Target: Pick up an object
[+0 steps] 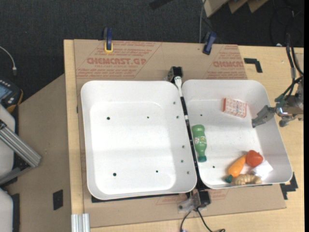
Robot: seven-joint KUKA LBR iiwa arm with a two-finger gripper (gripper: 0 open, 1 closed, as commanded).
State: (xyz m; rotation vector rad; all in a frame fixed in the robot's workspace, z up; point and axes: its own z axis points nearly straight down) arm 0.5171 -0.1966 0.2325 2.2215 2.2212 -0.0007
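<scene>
From the one fixed camera above the tabletop, two shallow white bins sit side by side. The left bin lies well away from the arm; the right bin carries every loose thing. The pincer hangs at the right bin's right-hand rim, a grey finger slanting down and left over the bin wall. It grips nothing that shows, and whether it is open or closed I cannot tell at this size.

Any of the things would serve the task. The green bottle lies on its side against the bin's left wall, next to the seam between the bins. Its long axis runs nearly up and down the frame, with what looks like the narrow end toward the near edge. It looks like light, stiff plastic, smooth and likely to roll, so a hold across the mid-body, squeezing square to the long axis, seems best.

The small patterned box lies flat near the far side, closest to the pincer. It looks light and stiff, with straight sides to pinch.

At the near right corner an orange carrot-like toy slants from lower left to upper right, touching a red round toy. A knobbly tan piece lies just below them. Crowded together against the wall, these look hard to take singly.
</scene>
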